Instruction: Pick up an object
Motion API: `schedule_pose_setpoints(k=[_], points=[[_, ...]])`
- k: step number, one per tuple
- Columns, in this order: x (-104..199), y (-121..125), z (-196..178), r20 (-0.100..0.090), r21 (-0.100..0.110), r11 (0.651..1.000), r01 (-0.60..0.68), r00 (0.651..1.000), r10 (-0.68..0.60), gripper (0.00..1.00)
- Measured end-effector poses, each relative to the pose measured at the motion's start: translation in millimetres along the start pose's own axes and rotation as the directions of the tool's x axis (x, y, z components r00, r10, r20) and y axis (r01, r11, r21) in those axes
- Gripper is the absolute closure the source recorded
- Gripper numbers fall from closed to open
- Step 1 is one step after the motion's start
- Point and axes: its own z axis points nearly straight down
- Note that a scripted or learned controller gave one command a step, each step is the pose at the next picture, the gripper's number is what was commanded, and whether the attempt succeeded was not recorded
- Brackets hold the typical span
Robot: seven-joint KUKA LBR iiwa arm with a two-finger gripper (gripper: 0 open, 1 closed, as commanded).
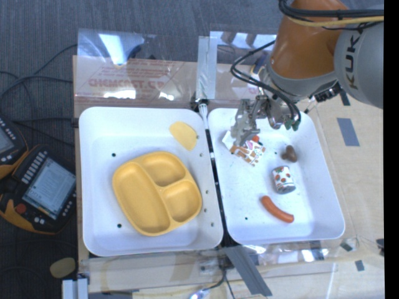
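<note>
Writing on arm: I read the white letters "KU" on the grey housing of the arm [365, 55], cut off at the frame edge.
Writing on plastic: behind the left bin [100, 229] lies a clear plastic sheet [128, 80] with faint reddish print I cannot make out.
Tool: the tool [245, 131] is metal and hangs over the upper left part of the right bin [324, 223]; from my screen I cannot tell how it stands.
Packet: a small white packet [249, 149] with orange and red print sits just under the tool, near the right bin's left wall; the print is too small for me to read, and I cannot tell if the tool touches it.
Can: a short cylinder [283, 179], silvery with red spots on a white label, lies mid-bin.
Sausage: a smooth orange-red toy sausage [276, 208] lies below the can, apart from it.
Brown lump: a small, rounded, dark brown piece [290, 153] rests right of the packet.
Yellow tray: a glossy yellow plastic plate [156, 193] with three compartments sits in the left bin.
Yellow chip: a flat pale yellow oval [184, 134] lies above the plate, near the divider.
Pendant: a handheld controller [37, 189] with a screen lies left of the desk.
</note>
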Motion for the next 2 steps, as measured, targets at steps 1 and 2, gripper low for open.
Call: schedule_pose_setpoints(k=[1,2], points=[[22,47,-11,-0.002,0.0,0.931,-0.364,0.931,0.364,1.0],[85,46,40,-0.003,0.001,0.978,-0.208,0.978,0.208,1.0]])
